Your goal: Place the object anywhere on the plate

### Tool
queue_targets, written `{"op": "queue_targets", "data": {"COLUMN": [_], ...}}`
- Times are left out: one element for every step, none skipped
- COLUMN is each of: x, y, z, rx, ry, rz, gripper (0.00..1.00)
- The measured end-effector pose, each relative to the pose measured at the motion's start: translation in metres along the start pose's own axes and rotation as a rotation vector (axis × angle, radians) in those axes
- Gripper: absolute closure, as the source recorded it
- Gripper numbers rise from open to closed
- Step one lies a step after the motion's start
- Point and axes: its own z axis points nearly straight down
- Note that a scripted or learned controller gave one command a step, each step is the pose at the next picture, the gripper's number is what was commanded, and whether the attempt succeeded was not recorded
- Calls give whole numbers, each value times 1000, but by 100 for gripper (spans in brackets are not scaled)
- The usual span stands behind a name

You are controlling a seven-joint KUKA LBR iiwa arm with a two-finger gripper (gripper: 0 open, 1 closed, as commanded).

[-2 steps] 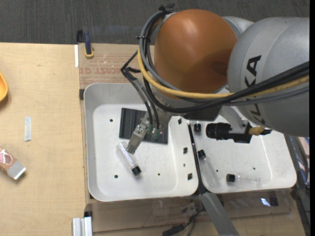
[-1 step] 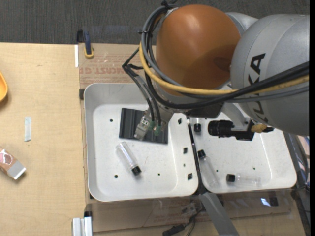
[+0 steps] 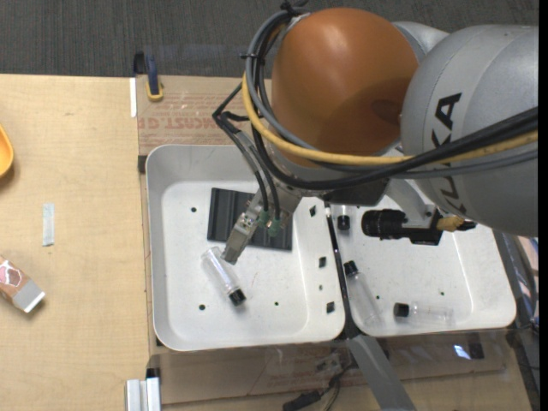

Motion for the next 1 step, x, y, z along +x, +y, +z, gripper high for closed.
{"op": "queue_targets", "data": {"x": [-2], "y": [0], "z": [-9], "rx": [0], "ry": [-1], "rz": [3], "gripper": [100]}}
